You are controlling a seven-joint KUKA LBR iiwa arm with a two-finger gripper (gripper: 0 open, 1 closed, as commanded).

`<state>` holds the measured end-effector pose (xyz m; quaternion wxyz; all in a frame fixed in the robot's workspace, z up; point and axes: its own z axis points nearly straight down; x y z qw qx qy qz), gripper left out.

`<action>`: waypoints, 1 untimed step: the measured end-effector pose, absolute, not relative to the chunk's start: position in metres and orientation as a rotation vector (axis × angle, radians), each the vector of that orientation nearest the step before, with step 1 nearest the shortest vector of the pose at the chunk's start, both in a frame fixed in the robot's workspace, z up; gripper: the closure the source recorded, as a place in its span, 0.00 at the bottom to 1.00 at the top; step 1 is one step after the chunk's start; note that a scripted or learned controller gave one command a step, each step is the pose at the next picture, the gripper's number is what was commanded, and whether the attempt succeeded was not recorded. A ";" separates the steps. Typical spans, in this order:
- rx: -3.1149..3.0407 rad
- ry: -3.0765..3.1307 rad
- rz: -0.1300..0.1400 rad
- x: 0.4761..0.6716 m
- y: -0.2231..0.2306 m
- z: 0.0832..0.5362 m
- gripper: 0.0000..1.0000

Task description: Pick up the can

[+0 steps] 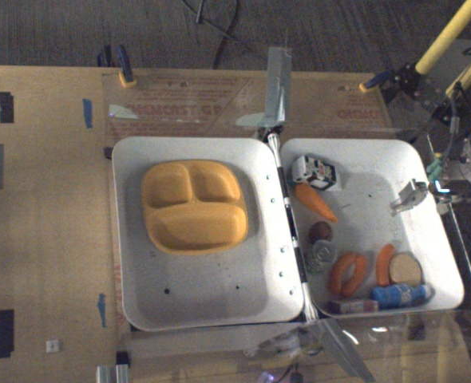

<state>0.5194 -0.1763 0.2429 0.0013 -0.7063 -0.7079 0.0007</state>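
Observation:
The can point(323, 254) is a small silver cylinder seen from its top end, standing in the right bin point(371, 154) close to that bin's left wall. A dark brown round item point(321, 231) sits just behind it, and a curved sausage pair point(347, 274) lies to its front right. My gripper point(409, 195) reaches in over the right bin's right side, well to the right of the can and apart from it. Nothing shows between it and the can except bare bin floor.
The right bin also holds a carrot point(315, 202), a small printed white box point(315, 171), an orange sausage point(385, 263), a round tan disc point(405, 270), a blue bottle point(399, 295) and a pink bar point(347, 306). A yellow divided plate point(194, 206) lies in the left bin point(132, 238).

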 end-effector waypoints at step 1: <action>-2.250 -2.197 -0.005 0.567 -0.140 0.087 0.00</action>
